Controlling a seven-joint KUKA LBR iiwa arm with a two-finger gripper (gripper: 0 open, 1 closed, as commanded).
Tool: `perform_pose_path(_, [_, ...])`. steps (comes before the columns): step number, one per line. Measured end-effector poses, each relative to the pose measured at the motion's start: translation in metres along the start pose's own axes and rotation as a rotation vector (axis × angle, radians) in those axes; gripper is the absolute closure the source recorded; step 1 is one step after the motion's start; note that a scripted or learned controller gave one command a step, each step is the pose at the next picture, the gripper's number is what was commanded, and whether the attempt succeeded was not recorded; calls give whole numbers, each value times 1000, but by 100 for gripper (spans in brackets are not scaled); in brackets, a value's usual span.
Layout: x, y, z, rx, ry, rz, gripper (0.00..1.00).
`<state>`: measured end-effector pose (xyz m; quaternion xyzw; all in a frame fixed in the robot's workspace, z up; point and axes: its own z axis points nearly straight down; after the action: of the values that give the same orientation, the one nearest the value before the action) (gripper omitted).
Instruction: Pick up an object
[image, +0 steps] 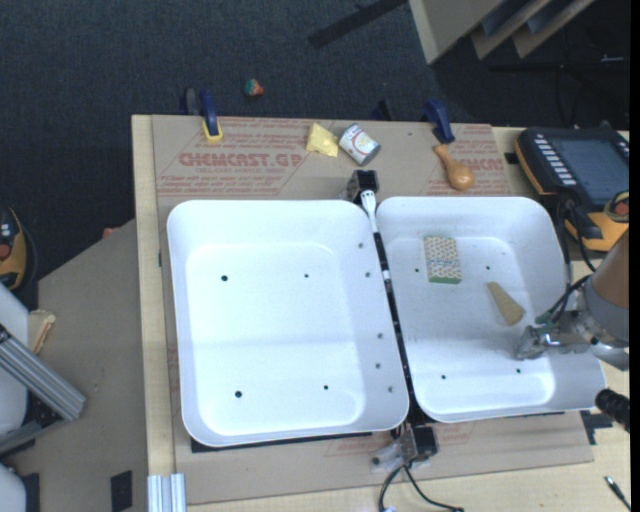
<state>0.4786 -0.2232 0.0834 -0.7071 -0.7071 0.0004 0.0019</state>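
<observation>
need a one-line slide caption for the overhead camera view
Grey arm's gripper low in the right white bin, beside a tan wooden wedge and a patterned rectangular pad.

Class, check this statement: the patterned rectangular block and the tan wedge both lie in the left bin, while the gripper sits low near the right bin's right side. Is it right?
Not quite. The camera view shows the patterned block and tan wedge in the right bin, not the left bin. The gripper is indeed low near the right bin's right side.

A yellow wedge (322, 141), a small box (359, 144) and a wooden pear (455, 168) lie beyond the bins.
</observation>
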Motion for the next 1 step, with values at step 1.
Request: perform_pose_path(1, [-1,1,-12,-4,-3,0,100])
